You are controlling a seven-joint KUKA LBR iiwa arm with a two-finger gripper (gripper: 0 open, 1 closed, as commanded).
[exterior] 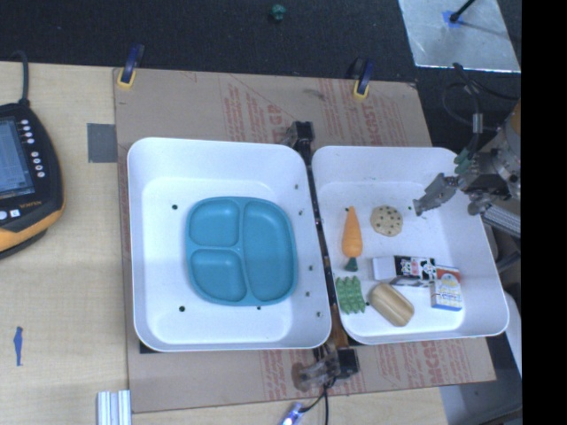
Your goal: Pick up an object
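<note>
Left of the claw (just beside) lies a cookie.

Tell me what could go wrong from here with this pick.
1. The milk carton, small box and bread roll lie packed together, so fingers may catch two or push one aside.
2. The cookie lies flat; the gripper may slide over it.
3. The carrot lies near the right bin's inner wall, so clearance looks tight.
</note>
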